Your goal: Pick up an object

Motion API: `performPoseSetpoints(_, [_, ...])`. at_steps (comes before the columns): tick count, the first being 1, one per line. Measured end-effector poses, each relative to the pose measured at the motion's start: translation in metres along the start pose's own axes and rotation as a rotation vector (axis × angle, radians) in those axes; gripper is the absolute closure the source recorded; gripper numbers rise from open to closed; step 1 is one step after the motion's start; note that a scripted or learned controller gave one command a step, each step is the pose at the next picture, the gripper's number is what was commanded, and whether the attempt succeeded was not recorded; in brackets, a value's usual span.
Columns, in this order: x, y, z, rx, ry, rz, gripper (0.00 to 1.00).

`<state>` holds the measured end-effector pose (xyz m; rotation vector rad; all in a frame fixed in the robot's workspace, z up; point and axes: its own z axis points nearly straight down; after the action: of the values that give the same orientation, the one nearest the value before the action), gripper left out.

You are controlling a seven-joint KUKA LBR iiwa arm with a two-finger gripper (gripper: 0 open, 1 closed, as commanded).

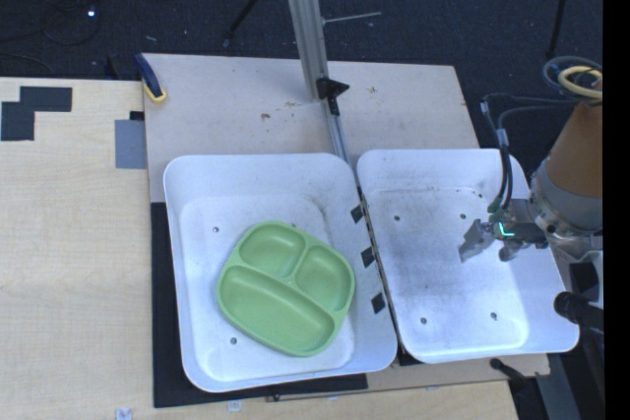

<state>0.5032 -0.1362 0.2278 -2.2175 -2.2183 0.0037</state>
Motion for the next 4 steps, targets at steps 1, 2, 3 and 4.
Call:
performPoseSetpoints(1, [0.0, 0.0, -0.001, -0.001, 0.0, 0.0, 0.0])
performPoseSetpoints(2, [-0.008, -0.001, 0.047, 0.003, 0.0, 0.001, 0.0])
performPoseSetpoints(3, [-0.007, 0.007, 0.107, 0.004, 0.001, 0.0, 0.0])
performPoseSetpoints(4, [-0.008, 0.008, 0.136, -0.003, 0.001, 0.0, 0.0])
